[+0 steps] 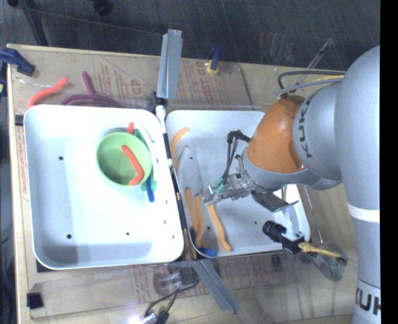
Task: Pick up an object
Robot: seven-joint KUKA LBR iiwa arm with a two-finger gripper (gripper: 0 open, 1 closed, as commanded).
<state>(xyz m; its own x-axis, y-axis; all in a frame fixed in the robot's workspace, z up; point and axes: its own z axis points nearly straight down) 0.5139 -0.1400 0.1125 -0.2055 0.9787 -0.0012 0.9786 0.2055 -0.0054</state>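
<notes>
My gripper hangs low over the left half of the right bin, with the orange-banded wrist behind it on the right. Just below its tip lies an orange stick, and a second orange stick lies beside the bin's left wall. A curved orange strip rests at the bin's far left corner. A small blue piece sits at the near edge. I see nothing held.
The left bin holds a green bowl with a red curved piece in it and a blue piece at its side. Red and purple strips lie on the bench behind it.
</notes>
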